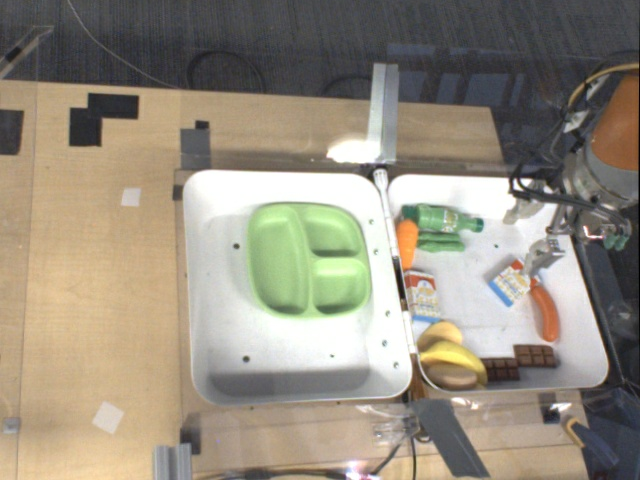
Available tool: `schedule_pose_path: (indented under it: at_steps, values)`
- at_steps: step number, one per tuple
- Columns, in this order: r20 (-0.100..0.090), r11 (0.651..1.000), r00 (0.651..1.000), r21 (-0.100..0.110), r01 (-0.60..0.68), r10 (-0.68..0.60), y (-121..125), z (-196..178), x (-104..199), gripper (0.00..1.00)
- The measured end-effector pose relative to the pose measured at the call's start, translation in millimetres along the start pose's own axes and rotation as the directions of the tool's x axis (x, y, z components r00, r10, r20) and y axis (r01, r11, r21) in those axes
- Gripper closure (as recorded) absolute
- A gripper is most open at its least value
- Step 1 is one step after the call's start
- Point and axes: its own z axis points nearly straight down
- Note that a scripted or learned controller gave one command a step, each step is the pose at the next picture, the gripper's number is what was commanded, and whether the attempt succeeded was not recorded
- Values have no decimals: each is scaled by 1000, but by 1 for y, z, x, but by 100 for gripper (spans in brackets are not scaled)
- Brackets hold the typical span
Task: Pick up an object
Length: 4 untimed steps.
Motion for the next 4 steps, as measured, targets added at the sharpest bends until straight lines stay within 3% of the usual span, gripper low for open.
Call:
schedule_pose_path:
  at_steps: [1, 2, 3, 4]
  values:
    - [15, 992, 992, 5, 128, -128, -19, 94, -6, 0]
    - [25, 998, 997, 8, 69, -69, -21, 98, 33, 0]
    - [9, 1000, 1000, 1, -18, 18, -14, 107, 80, 0]
    - [11, 992, 992, 1, -124, 124, -19, 106, 101, 0]
